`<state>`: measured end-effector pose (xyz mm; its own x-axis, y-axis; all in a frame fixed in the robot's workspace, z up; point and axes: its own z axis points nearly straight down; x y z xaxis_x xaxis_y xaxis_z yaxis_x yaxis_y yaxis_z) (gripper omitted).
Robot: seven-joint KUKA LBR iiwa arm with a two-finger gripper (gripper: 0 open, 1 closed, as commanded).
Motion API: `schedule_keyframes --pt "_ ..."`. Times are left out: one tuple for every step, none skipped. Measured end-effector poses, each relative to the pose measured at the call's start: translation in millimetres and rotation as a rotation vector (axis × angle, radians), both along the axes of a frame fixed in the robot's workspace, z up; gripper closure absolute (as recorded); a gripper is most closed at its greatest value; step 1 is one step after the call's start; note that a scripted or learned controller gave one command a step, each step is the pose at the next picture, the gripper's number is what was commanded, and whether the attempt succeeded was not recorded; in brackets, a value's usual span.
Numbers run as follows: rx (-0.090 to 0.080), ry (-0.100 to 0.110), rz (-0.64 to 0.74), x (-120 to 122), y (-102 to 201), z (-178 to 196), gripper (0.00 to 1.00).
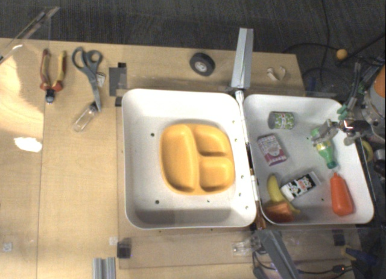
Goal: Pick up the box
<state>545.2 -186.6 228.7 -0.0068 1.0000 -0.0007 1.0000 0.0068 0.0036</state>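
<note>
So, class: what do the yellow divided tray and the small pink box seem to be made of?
Yellow divided tray: probably moulded plastic, smooth and slightly glossy, judging by its rounded edges and soft highlights. Small pink box: likely printed cardboard with a matte finish, going by its flat faces and label graphics, though it is too small to be sure.

2 bins, 1 box, 1 can
</note>
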Motion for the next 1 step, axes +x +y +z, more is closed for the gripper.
schedule_keyframes --pt "0.001 0.001 -0.03 32.2 93.6 -51.8 0.0"
